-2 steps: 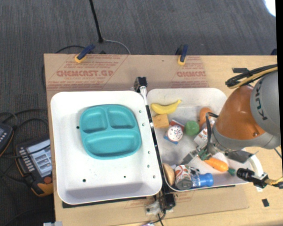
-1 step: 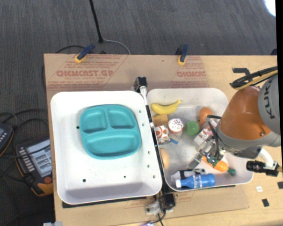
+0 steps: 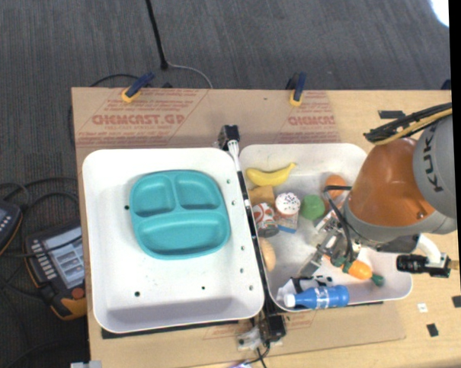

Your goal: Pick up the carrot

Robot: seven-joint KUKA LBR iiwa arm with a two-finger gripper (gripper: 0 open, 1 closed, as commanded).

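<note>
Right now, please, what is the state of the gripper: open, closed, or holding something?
Gripper: low in the right bin, beside the carrot; open or closed cannot be told.

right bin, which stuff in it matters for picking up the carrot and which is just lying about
For the job:
carrot, orange, near the bin's front right corner
gripper, just left of the carrot

Lying about:
banana
blue and white bottle
green ball
teal divided plate in the left bin
</note>
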